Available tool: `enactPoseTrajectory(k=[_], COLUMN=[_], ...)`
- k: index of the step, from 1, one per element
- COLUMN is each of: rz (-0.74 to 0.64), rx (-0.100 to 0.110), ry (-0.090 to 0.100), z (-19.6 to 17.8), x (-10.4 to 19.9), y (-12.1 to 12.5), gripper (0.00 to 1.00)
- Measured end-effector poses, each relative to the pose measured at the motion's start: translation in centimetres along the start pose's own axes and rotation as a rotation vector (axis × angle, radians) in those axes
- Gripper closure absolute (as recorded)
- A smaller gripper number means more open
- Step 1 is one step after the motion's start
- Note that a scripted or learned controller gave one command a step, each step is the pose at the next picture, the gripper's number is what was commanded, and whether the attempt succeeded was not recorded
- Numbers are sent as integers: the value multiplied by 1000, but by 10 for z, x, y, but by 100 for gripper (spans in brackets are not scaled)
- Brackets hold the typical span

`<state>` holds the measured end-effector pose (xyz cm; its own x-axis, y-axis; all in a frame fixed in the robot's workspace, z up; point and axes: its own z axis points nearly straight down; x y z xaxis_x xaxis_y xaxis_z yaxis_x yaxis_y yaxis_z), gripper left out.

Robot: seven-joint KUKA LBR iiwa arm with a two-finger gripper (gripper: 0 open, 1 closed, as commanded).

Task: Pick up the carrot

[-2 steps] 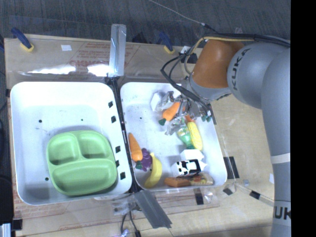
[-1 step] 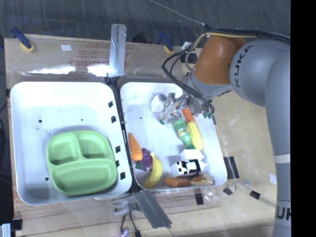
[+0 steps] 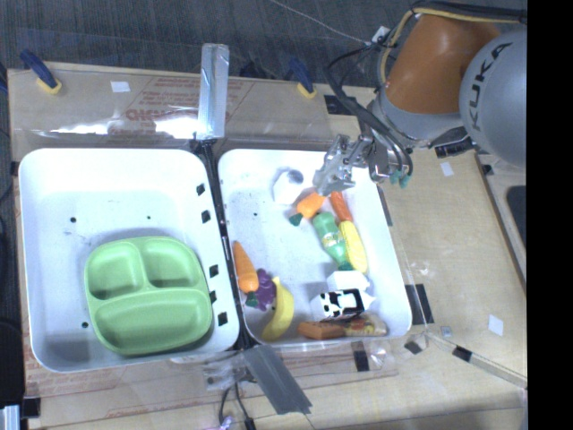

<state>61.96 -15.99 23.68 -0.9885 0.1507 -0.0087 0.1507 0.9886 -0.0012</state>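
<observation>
An orange tapered carrot (image 3: 244,269) lies against the left wall of the right bin (image 3: 251,186), beside a purple toy (image 3: 264,285). My gripper (image 3: 335,174) hangs over the back of that bin, well to the carrot's upper right. Just below it are a small orange piece (image 3: 310,206) and a red-orange stick-shaped toy (image 3: 340,207). I see nothing held in the gripper.
The right bin also holds a white object (image 3: 288,184), a green bottle (image 3: 329,236), a yellow corn-like toy (image 3: 354,246), a banana (image 3: 281,312), a black-and-white toy (image 3: 342,301) and an orange-brown item (image 3: 327,331). A green divided plate (image 3: 148,294) sits in the left bin (image 3: 54,195).
</observation>
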Motion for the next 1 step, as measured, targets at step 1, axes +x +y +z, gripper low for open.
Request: enactPoseTrajectory(k=[1], rz=[-1], rx=[-1], ry=[5], z=[2], x=[1], y=[0], gripper=[0])
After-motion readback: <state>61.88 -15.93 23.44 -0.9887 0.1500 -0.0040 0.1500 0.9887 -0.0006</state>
